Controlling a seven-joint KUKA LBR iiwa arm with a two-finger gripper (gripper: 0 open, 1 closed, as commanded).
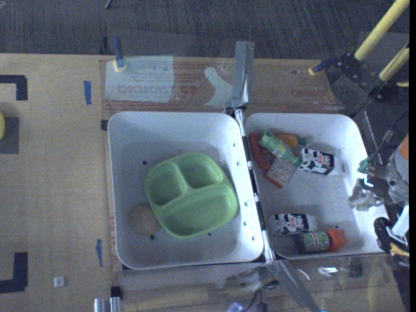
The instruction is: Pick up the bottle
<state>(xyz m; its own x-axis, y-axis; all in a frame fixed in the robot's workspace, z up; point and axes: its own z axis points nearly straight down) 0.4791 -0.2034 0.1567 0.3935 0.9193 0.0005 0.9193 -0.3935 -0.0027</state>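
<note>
A small bottle (pixel 320 241) with a green label and an orange cap lies on its side in the right bin (pixel 344 142), at its near right corner. A green squeeze-type bottle (pixel 277 144) lies at the far left of that bin, among other items. My gripper (pixel 365 192) hangs over the bin's right rim, up and to the right of the orange-capped bottle and apart from it. Nothing shows in its grasp.
The right bin also holds a red pack (pixel 261 158), a cow-print carton (pixel 316 160) and a second carton (pixel 292 223) beside the capped bottle. In the left bin (pixel 130 142) sit a green divided plate (pixel 190 195) and a tan ball (pixel 143 220). A yellow-handled tool (pixel 383 25) lies at far right.
</note>
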